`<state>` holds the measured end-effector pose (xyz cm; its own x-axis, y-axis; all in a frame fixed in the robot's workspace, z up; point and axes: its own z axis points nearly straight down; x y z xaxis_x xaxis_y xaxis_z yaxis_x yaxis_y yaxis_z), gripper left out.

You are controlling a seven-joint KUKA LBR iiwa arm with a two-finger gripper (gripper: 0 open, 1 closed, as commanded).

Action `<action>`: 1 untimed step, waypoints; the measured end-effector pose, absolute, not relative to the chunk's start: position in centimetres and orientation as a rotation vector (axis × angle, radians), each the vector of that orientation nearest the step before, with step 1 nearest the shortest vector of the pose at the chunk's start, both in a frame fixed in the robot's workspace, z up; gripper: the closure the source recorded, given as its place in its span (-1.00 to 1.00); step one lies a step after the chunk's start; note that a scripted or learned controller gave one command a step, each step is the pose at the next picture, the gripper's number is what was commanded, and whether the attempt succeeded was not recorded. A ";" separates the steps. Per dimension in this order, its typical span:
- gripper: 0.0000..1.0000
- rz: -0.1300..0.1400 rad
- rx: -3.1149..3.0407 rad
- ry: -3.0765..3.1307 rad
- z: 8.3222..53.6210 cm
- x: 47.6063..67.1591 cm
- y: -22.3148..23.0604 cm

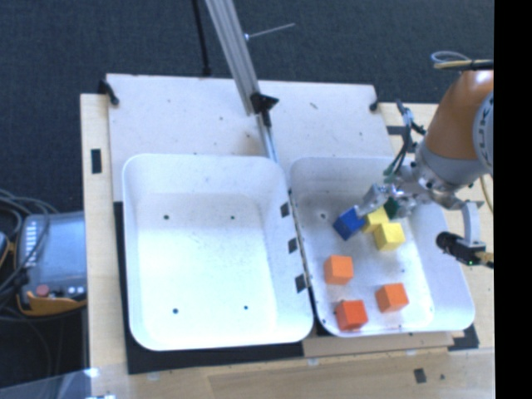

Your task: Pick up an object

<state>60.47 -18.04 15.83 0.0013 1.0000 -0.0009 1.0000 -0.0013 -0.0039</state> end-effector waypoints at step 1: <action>-1.00 -0.011 -2.227 -2.222 11.9 60.7 -17.2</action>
